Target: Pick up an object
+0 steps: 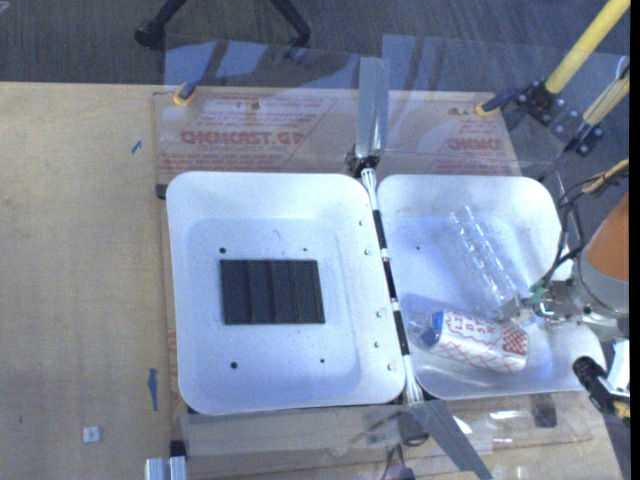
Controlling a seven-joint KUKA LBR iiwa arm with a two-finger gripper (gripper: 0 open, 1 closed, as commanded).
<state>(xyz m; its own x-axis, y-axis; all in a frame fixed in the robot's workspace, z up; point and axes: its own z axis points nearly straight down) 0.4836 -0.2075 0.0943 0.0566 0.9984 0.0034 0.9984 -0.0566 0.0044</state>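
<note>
Wood-toned surface (pixel 70 268) carries two shallow white bins side by side, with clear panels and a dark floor beyond them. Nearest the camera, in the right bin (pixel 440 208), a small bottle (pixel 470 335) with a red-and-white label and a blue end lies on its side near the front wall. It looks light and stiff, and round enough to roll, so a hold across the labelled middle seems the safest. Just behind it lies a clear plastic bottle (pixel 485 258), slanting toward the back; it is probably thin-walled, slick and easily crushed, though its outline is hard to make out against the white. The left bin (pixel 200 208) holds a flat dark ribbed block (pixel 272 291), low and hard to get under. The arm (pixel 608 258) leans in from the right, its orange band above the wrist. The tool (pixel 525 303) sits low beside both bottles; whether it is open or grips anything I cannot tell.
</note>
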